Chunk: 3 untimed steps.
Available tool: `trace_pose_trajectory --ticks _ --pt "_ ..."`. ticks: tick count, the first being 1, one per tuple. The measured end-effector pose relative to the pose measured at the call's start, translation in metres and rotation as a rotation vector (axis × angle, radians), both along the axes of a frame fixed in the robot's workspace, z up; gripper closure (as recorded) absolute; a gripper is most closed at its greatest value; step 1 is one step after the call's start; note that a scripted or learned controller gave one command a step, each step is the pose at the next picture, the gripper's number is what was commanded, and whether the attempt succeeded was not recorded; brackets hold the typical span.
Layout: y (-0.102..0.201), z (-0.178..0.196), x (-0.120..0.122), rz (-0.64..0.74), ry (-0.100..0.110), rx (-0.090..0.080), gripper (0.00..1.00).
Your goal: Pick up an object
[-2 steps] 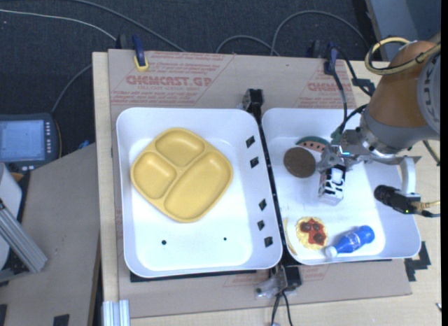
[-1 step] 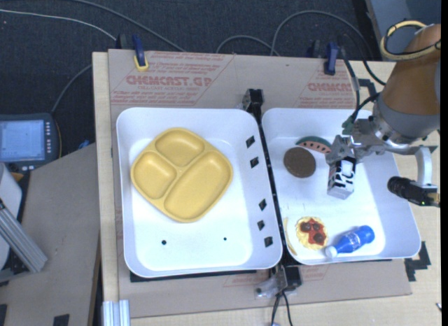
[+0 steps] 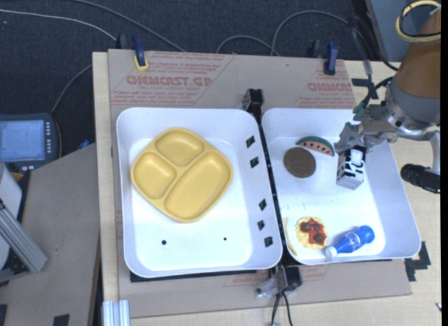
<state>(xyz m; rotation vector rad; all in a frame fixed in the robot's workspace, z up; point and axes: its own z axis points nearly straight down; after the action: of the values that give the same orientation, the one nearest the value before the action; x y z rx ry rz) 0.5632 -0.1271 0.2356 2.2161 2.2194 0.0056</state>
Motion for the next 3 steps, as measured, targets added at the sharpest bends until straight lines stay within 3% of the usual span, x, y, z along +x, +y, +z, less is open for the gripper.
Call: trace_pose_trajectory --ticks 1,3 --pt "0.056 -0.012 -0.003 0.005 0.009 0.005 1.0" --pt "0.159 0.005 -0.017 0.006 0.006 0.005 1.0"
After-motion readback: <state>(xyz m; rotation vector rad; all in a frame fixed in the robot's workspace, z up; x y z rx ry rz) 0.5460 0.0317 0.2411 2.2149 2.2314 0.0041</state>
